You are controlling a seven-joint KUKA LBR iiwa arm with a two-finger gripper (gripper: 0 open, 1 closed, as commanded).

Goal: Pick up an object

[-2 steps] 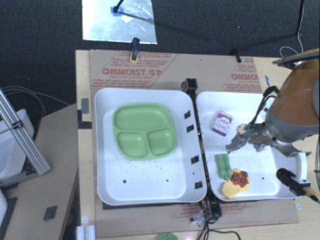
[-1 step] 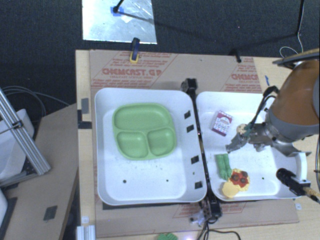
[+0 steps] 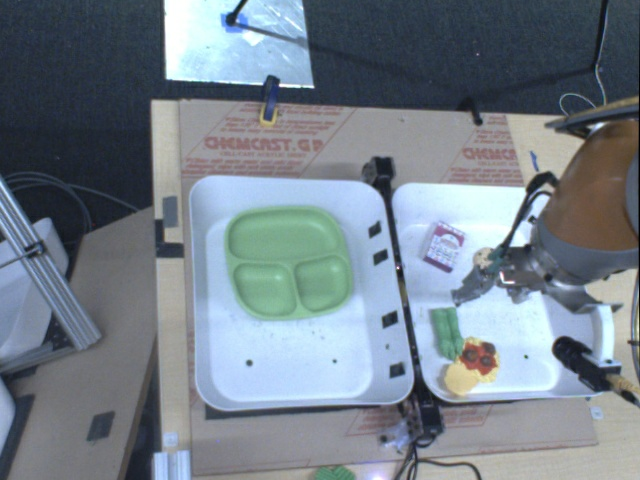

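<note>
Cardboard covers the counter (image 3: 300,133) under two shallow white bins. At right of frame, my gripper (image 3: 468,290) hangs low in the right bin (image 3: 520,200), nothing visibly between its parts; how wide it stands I cannot tell. A flat green piece (image 3: 446,330) lies just below it, likeliest target. Nearby: maroon packet (image 3: 444,245), yellow toy (image 3: 470,366). A glossy green tray (image 3: 289,262) fills the left bin (image 3: 210,298).

Bright, even light from above floods the two white bins (image 3: 300,368), nearly washing out their floors. Glare flares off the metal sheet (image 3: 238,26) at top. Shadows are soft, short. The dark floor swallows detail. The whole frame is slightly soft, perhaps low resolution rather than focus.
</note>
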